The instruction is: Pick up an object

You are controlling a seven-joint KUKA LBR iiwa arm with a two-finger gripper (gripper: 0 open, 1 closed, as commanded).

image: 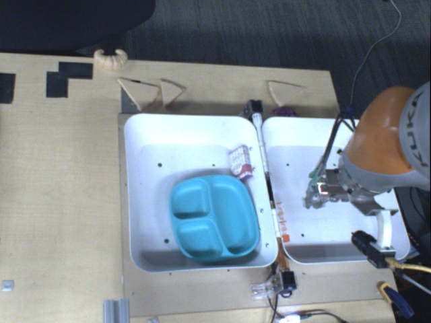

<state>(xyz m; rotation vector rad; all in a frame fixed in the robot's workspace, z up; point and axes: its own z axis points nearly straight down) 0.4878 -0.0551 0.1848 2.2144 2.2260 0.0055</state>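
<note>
A blue divided plate [215, 215] lies in the left bin [145, 180], towards its front. A small red and white packet [240, 161] rests just behind the plate's far right corner, near the wall between the bins. My gripper [318, 195] hangs over the middle of the right bin [296, 160], pointing down and left, well apart from both the plate and the packet. The grey wrist and orange band [380, 143] cover the right side of that bin. Nothing shows between the gripper and the bin floor.
A narrow strip with a black clip [255, 108] at its far end runs between the two bins. A small purple thing [285, 112] peeks over the right bin's back rim. A pale knob [110, 59] sits on the bench at far left.
</note>
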